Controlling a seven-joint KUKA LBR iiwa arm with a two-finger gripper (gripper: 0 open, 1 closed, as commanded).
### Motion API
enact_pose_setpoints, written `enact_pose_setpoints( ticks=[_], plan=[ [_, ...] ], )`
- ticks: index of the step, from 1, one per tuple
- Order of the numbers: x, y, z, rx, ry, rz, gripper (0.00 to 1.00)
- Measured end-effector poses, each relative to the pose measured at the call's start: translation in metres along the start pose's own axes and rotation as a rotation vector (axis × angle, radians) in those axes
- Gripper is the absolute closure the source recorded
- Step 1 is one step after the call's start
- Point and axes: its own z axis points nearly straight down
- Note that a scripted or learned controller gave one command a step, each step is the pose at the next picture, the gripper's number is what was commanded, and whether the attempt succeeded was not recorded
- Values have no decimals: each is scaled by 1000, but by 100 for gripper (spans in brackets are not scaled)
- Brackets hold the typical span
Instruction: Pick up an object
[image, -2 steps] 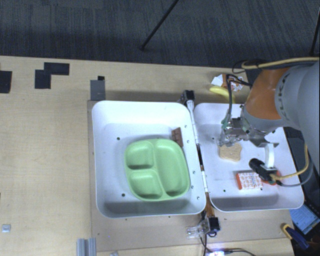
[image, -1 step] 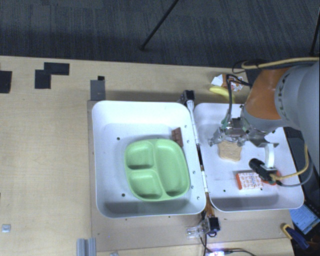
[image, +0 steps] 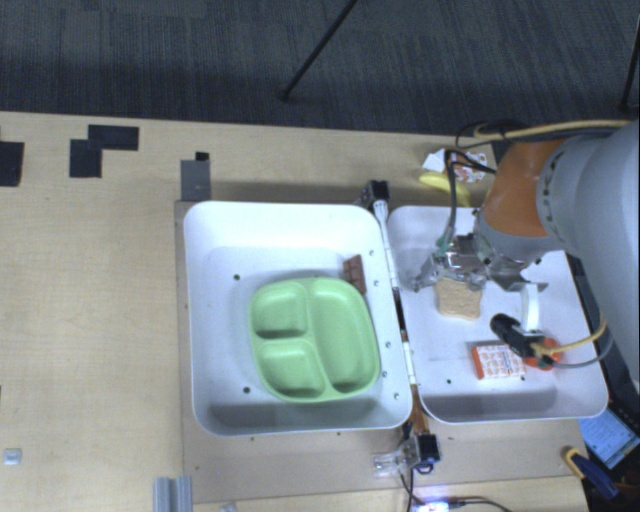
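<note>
Wood worktop (image: 90, 300): white L bin (image: 215, 330), R bin (image: 565, 400); dark carpet (image: 200, 50) beyond. Gripper (image: 460, 272) over tan block (image: 460, 301) in R bin. Grip state: cannot tell.

Tray (image: 314, 338) in left bin (image: 212, 300)

The divided plate (image: 315, 338) is a plain pale lime green, and the bin (image: 215, 300) around it is white. A dark brown piece (image: 353, 270) sits at the plate's upper right rim. Right of the plate, the second bin (image: 570, 395) is also white. In it are a tan, faintly speckled block (image: 460, 300) and a red-orange packet (image: 498, 361) with white markings. Beyond these, the arm (image: 600, 200) is grey with an orange band (image: 515, 190). Left of the plate the bench (image: 90, 330) is pale wood, with black patches (image: 100, 150) up-left.
</note>
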Motion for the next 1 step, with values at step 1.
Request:
enact_pose_setpoints(
  ticks=[1],
  plan=[
    [0, 2, -12, -7, -1, -3, 100]
  ],
)
